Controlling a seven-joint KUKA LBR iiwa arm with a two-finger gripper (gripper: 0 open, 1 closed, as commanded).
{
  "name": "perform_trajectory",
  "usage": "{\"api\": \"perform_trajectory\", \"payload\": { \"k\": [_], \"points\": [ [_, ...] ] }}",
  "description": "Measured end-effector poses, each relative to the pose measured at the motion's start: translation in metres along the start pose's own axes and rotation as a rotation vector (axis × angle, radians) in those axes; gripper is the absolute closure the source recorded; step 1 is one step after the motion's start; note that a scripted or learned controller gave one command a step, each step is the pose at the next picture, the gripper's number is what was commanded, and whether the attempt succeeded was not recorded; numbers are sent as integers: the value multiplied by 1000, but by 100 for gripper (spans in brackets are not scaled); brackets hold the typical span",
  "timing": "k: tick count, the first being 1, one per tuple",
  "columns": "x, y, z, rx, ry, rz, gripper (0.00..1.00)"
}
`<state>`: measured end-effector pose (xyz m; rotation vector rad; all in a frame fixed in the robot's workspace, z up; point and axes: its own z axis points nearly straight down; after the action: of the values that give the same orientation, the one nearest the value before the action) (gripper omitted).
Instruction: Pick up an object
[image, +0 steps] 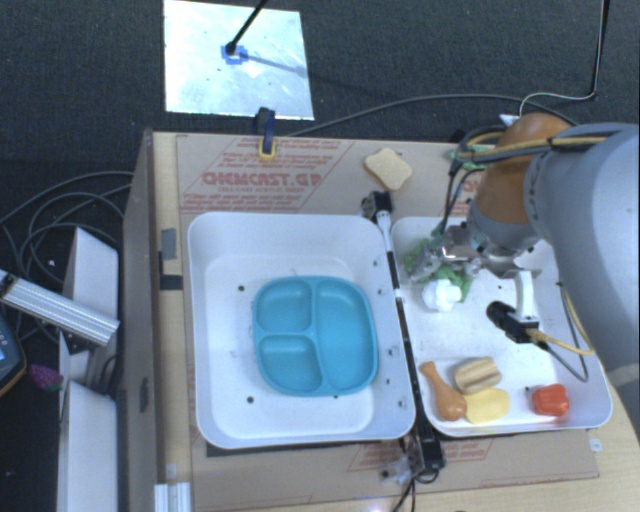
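Observation:
The right bin (590, 405) holds several toy foods. A white and green piece (440, 294) lies near its left wall, with a green leafy piece (415, 258) just above it. Along the front lie a tan drumstick (443, 391), a brown bread roll (477, 374), a yellow piece (487, 405) and a red piece (550, 400). My gripper (452, 262) is low in the back left of this bin, right over the green and white pieces. The wrist hides what is under it.
The left bin (215, 300) holds a blue divided plate (314, 335). A tan piece (388, 168) lies on the cardboard behind the bins, near a yellow and blue clamp (265, 135). A black connector (505, 319) with a yellow cable hangs over the right bin's middle.

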<state>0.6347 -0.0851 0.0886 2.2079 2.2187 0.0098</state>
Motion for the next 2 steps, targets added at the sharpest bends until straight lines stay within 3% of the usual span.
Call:
{"api": "perform_trajectory", "payload": {
  "k": [1,2],
  "points": [
    [-1,2,-12,-5,-3,-5,100],
    [-21,-40,-70,10,3,2,100]
  ]
}}
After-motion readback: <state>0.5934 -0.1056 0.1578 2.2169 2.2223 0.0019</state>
